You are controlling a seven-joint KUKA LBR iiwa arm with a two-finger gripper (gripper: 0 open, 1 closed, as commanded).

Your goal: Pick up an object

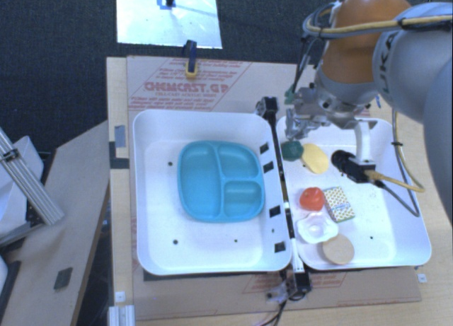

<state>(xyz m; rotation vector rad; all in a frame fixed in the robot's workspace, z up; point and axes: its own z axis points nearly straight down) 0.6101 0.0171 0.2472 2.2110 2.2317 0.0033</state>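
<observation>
gripper (296, 131) above green ball (291, 150) | finger state: cannot tell | ball beside yellow lemon (316, 158) | likely light, round, slippery; grasp across middle

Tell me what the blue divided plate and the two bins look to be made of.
The blue divided plate looks like molded plastic: uniform light blue, rounded compartment ridges, soft satin sheen. The left bin and right bin look like thin formed white plastic, with smooth rounded rims and a faint gloss; the view leaves painted metal possible.
</observation>
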